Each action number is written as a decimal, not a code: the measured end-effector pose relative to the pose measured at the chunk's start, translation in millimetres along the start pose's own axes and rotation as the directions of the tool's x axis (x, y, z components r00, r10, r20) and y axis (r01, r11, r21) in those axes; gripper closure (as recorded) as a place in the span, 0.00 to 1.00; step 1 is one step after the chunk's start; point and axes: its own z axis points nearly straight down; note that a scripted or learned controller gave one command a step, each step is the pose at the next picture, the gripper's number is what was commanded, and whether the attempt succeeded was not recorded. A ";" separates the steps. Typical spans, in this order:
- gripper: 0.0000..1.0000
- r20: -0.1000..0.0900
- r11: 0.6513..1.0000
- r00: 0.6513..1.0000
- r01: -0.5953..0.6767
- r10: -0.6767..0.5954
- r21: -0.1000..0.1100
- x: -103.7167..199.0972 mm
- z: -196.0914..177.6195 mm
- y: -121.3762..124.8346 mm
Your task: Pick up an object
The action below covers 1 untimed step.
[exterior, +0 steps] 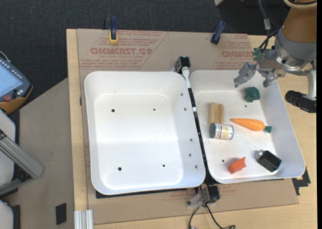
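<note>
Progress: nothing is lifted yet; every object is seen resting on the floor of the right bin, so the whole pick is judged still to be made.
Gripper position: the gripper is seen over the far end of the right bin, above the bin floor and apart from all objects.
Fingers: spread wide, one light grey finger angled toward the bin's middle, the other toward the right wall; nothing is held between them.
Nearest candidate: a small dark green lump, just beside and slightly nearer the camera than the gripper; it is judged the likeliest target.
Green lump, look: irregular, rounded, matte, low to the floor; its exact kind cannot be told.
Other candidates: a tan wooden block standing near the divider; a small jar with a pale label, lying on its side just below the block.
Also noted: an orange carrot with a green tip, lying crosswise mid-bin; a red-orange piece and a black box at the near end, well apart from the gripper.
Left bin: white, shallow; no objects are noted on it.
Remaining: descent, closing on an object, and lifting are all judged outstanding.
</note>
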 end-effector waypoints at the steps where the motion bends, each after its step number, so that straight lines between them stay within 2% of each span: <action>1: 0.00 -0.002 1.000 1.000 0.003 -0.003 0.004 40.8 26.5 -18.1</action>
